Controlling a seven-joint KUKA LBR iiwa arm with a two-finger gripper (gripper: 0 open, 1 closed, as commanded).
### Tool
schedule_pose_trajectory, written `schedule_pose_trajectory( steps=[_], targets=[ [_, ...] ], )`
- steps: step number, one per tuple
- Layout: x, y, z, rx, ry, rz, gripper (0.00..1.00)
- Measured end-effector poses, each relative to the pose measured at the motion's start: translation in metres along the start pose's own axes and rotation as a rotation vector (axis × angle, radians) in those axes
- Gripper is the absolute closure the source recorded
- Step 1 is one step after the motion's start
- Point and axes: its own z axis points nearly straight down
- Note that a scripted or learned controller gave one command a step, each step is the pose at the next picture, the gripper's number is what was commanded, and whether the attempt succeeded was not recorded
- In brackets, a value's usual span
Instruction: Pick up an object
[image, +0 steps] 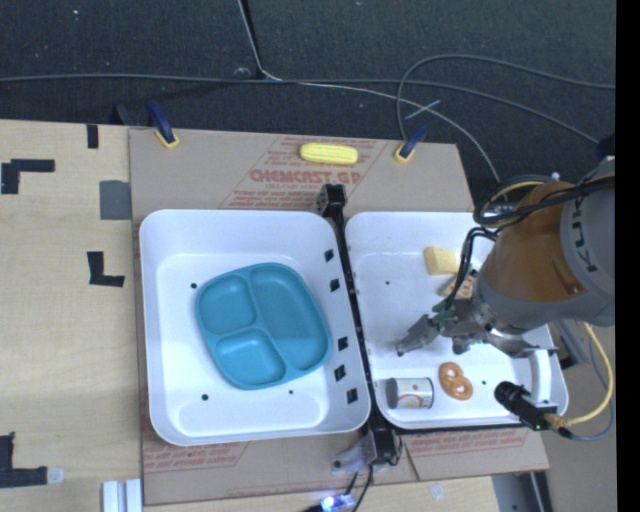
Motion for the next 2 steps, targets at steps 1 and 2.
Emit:
schedule_pose_trajectory(
  steps=[1, 2],
  targets=[
    [0.001, 0.001, -0.012, -0.004, 0.001, -0.002, 1.0],
    [-0.005, -0.004, -0.058, -0.01, -0.002, -0.001, 1.0]
  ],
)
